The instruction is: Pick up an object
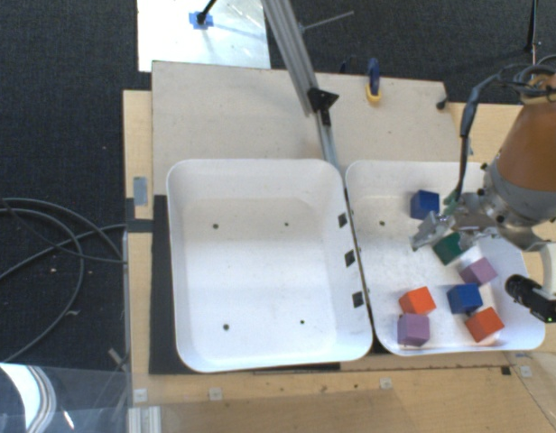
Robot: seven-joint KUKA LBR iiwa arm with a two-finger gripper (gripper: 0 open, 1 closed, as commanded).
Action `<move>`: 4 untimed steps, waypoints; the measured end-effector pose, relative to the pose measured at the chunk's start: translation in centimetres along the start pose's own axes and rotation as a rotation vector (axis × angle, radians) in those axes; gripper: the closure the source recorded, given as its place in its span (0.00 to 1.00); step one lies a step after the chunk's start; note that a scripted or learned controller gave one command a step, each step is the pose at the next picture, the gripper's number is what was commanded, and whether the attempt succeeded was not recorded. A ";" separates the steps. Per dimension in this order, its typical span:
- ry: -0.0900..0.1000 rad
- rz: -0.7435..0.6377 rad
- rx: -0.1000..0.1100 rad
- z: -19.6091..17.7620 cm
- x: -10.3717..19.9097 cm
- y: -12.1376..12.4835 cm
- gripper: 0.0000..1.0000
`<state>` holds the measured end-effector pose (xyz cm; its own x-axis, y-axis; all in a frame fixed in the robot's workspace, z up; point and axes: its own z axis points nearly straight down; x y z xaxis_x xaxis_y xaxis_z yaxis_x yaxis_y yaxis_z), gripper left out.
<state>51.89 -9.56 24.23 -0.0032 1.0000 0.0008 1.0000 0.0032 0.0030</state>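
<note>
On the left, the left bin (260, 260) is lying with only small dark dots on its white floor. Going right, the right bin (386, 197) is holding all the blocks. A blue block (424, 203) is sitting near the back of it. Toward the front, an orange block (417, 300) is standing just above a purple block (412, 329), and further right a second blue block (464, 298) is lying between a light purple block (479, 271) and a red-orange block (483, 324).

The gripper (438, 234) is reaching in from the right and hanging low over the middle of this bin. A dark green block (449, 247) is lying just beside and below the metal tip, partly covered by it. I cannot tell whether the gripper is released or clenched, and nothing is clearly showing between its two sides, so I am not saying that it is grasping anything.

The green block seems the nearest target: it is lying slightly toward the front and right of the tip, almost under it. The blue block behind is also near. The green block is looking turned at an angle to the bin walls, so I judge that the wrist angle is mattering for a clean grasp.
</note>
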 end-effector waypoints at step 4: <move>-0.001 -0.002 0.002 15.2 -9.8 7.2 0.00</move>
